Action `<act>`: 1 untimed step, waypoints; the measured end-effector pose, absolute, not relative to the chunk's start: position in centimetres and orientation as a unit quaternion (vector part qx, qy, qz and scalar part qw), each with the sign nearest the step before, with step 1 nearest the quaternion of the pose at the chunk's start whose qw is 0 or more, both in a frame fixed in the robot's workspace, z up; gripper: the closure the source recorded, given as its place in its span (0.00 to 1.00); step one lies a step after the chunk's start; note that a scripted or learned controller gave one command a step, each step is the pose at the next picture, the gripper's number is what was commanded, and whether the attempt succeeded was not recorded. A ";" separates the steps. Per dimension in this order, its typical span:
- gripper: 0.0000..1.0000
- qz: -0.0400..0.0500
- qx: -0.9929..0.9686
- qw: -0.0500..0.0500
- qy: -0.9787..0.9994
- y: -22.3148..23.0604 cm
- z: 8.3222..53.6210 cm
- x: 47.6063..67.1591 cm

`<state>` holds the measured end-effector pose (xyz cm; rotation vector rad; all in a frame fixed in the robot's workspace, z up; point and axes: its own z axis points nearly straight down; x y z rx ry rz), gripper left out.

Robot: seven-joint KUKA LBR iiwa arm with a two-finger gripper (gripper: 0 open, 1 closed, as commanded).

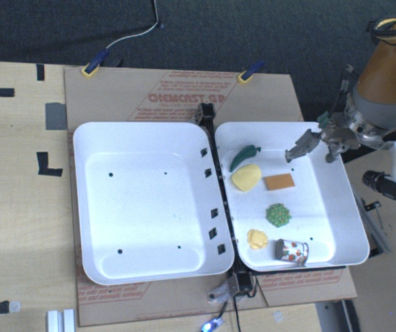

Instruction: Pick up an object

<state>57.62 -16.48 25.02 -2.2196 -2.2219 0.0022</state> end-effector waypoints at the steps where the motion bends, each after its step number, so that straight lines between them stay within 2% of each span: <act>1: 0.00 0.004 -0.707 0.009 -0.707 -11.0 16.6 48.9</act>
